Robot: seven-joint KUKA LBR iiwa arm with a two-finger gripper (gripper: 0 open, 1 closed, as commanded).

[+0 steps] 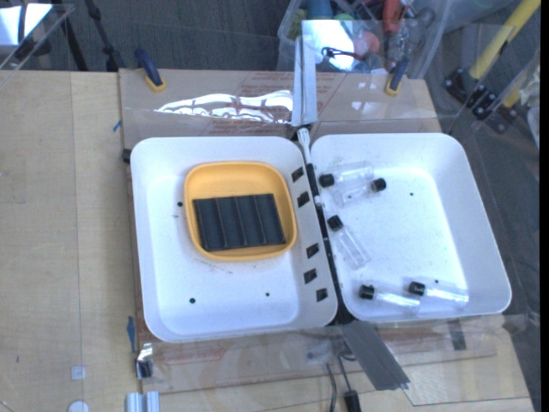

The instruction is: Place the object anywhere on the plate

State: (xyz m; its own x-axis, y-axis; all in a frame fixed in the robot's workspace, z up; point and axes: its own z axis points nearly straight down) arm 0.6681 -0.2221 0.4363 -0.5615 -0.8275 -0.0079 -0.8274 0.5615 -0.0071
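Placement is judged done: ridged block [238,221] is seen on plate [199,181]. Gripper state cannot be told; no further move is needed.

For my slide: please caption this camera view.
Dark ridged object on yellow plate, left bin; clear vials in right bin.

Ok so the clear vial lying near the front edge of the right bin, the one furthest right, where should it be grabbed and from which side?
Probably at the middle of its clear body, coming straight down from above. The vial lies flat on the right bin floor, long axis roughly left to right, black cap at its left end. Setting the claw across the narrow width seems best; a second vial lies close on its left.
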